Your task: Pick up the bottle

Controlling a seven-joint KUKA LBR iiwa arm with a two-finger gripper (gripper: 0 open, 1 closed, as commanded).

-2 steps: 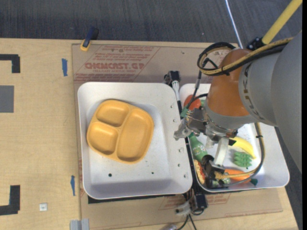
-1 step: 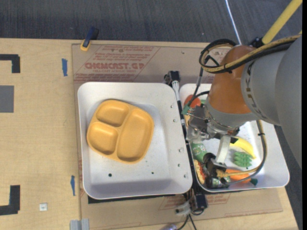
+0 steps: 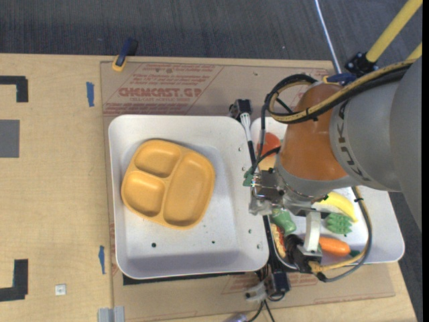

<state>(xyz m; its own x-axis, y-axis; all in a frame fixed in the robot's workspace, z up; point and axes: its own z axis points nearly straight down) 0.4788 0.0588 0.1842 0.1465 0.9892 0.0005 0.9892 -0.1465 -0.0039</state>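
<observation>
Orange plastic fills the middle of the left shallow white bin: a rounded divided plate with three compartments lies flat there, well apart from the arm. A grey KUKA arm with an orange band reaches in from the right and hangs over the right shallow white bin, covering most of it. Its gripper sits low at the left side of that bin, just beside the wall shared by the two bins, and whether it is open or closed cannot be told because the wrist and cables hide it from above. Around the gripper lie small toy foods: a yellow banana-shaped piece, a green leafy plastic piece just below it, an orange carrot-shaped piece near the bin's lower edge, a green piece under the wrist, and a red-orange rounded piece peeking out at the bin's upper left. A bottle cannot be made out among these things; the arm hides much of the bin. Both bins rest on a brown cardboard sheet with red printing laid on the bench.
</observation>
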